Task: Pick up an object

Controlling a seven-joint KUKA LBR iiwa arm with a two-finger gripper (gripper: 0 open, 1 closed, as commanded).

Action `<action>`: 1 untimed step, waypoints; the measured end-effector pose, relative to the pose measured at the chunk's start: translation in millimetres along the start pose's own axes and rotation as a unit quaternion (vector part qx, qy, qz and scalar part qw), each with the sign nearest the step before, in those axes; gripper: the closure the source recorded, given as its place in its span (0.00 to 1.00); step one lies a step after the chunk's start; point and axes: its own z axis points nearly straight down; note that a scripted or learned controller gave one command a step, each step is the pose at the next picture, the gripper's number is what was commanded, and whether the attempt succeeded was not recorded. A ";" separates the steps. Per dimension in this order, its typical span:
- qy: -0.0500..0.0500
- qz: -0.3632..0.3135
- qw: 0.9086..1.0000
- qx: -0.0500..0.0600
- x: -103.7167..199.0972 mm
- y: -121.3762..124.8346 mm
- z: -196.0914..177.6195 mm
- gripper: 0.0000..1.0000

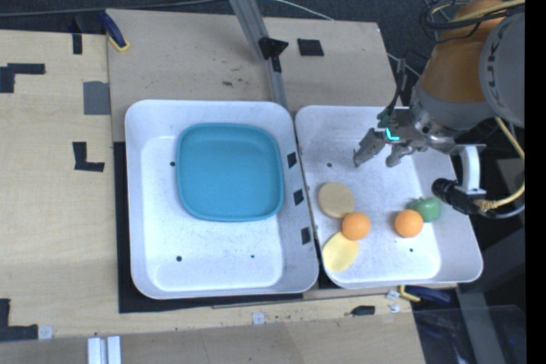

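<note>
Two shallow white bins sit side by side on the wooden bench. The left bin [153, 209] holds a square blue plastic plate [229, 170], lying flat near its middle. The right bin [452, 264] holds the loose pieces: a round tan disc [336, 199], an orange ball [356, 226] just below it, a pale yellow oval piece [340, 253] touching that ball's lower edge, a second orange ball [409, 222] further right, and a small green object [426, 208] beside it, partly hidden and too small to identify. The two-finger gripper [384, 153] hangs over the bare upper part of the right bin, its fingers spread apart with nothing between them, well apart from the disc. A grey metal bar [247, 4] slants across the bench above the bins. Cables trail around the arm at right.
</note>
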 end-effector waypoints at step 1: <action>0.000 0.000 1.000 0.000 0.0 0.0 0.0 0.00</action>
